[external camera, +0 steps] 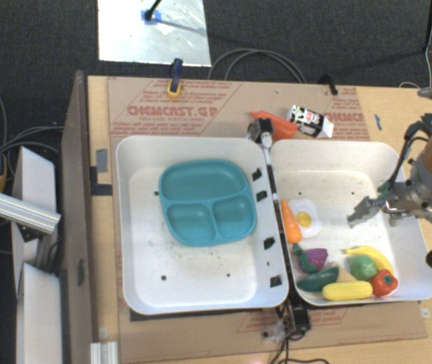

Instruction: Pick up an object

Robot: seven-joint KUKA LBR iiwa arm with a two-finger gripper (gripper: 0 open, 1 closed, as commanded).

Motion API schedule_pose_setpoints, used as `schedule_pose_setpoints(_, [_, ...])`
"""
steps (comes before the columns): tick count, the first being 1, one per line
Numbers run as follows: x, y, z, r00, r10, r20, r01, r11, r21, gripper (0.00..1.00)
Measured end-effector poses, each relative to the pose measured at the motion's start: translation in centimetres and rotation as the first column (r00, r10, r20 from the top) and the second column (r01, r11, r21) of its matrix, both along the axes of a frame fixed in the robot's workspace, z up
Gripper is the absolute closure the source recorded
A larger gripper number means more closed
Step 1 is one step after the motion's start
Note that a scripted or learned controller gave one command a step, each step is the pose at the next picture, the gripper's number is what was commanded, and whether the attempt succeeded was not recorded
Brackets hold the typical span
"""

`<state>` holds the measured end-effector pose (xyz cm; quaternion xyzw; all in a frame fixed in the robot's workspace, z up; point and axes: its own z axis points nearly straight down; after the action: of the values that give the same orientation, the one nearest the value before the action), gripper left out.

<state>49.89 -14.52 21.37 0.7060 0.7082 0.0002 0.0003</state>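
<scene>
The right bin (330,165) holds several toy foods along its near side. A fried egg (305,218) and an orange carrot (289,223) lie by the divider. In front of them sit a purple piece (314,258), a dark green cucumber (318,280), a yellow corn cob (345,290), a green fruit (362,267), a banana (374,255) and a red tomato (385,281). My gripper (361,211) hangs over the right bin, to the right of the egg and just behind the banana, over bare bin floor. I see no toy in it.
A teal divided plate (205,202) lies in the left bin (144,271). Behind the bins, an orange tool (273,126) and a black-and-white object (311,120) rest on the cardboard. A yellow clamp (174,78) sits at the back edge. Cables run behind the bench.
</scene>
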Motion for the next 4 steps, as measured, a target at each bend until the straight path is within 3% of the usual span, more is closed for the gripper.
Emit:
schedule_pose_setpoints(1, [5.6,-3.6,-8.8,1.0,-0.002,0.002,0.002,1.0,-0.002,0.0])
schedule_pose_setpoints(2, [10.7,1.0,-8.4,1.0,0.007,0.005,-0.007,1.0,-0.001,0.0])
schedule_pose_setpoints(3, [17.0,-5.9,-6.5,1.0,0.0,0.01,0.0,1.0,-0.004,0.0])
schedule_pose_setpoints(4, [17.2,7.7,0.0,1.0,0.012,0.008,-0.012,1.0,0.002,0.0])
